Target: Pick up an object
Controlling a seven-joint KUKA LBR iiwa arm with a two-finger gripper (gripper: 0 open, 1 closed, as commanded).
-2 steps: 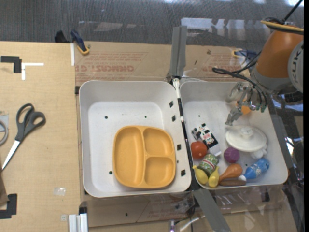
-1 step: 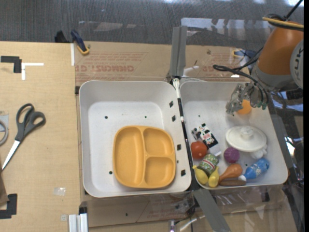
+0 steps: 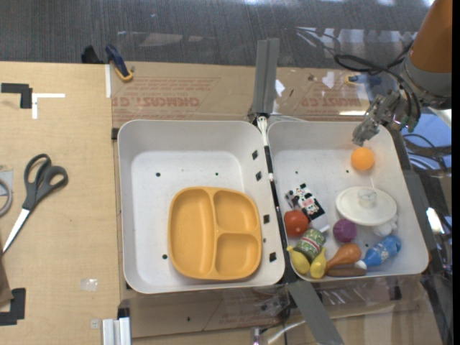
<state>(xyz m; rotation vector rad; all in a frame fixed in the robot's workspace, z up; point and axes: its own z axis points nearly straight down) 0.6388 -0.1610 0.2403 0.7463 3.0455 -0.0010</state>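
My gripper (image 3: 366, 129) hangs over the far right corner of the right bin (image 3: 323, 146), open with nothing between its fingers. An orange ball (image 3: 362, 159) lies just in front of and below the fingertips, apart from them. Nearer the front of the same bin lie a white round lid (image 3: 366, 205), a purple ball (image 3: 344, 230), a red tomato (image 3: 295, 222), a black-and-white toy (image 3: 305, 201), a green striped item (image 3: 312, 243), a yellow piece (image 3: 300, 259), an orange carrot-like toy (image 3: 343, 254) and a blue toy (image 3: 381, 250).
The left bin (image 3: 144, 192) holds a yellow divided plate (image 3: 214, 233). Scissors (image 3: 36, 185) lie on the wooden bench at the left. Cables (image 3: 359, 63) run behind the right bin, near the arm.
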